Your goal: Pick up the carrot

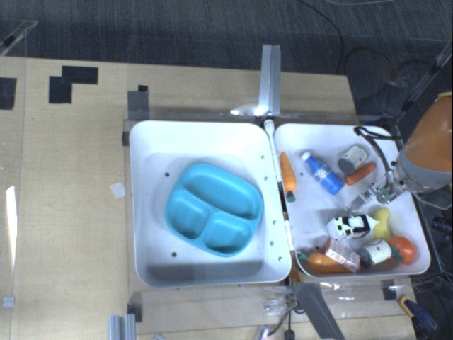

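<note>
The carrot (286, 172) is orange with a green end. It lies lengthwise along the left wall of the right bin (311, 137), green end toward the front. My gripper (375, 192) hangs over the right half of that bin, well to the right of the carrot and apart from it. The arm's orange band (433, 139) shows at the right edge of the view. Nothing is visibly held.
The right bin also holds a blue bottle (322, 173), a grey can (352, 159), a reddish-orange stick (361, 173), a black-and-white cow toy (352, 225), a yellow fruit (382, 222), a tomato (403, 247) and an orange piece (324, 262). A blue divided tray (212, 207) sits in the left bin (145, 190).
</note>
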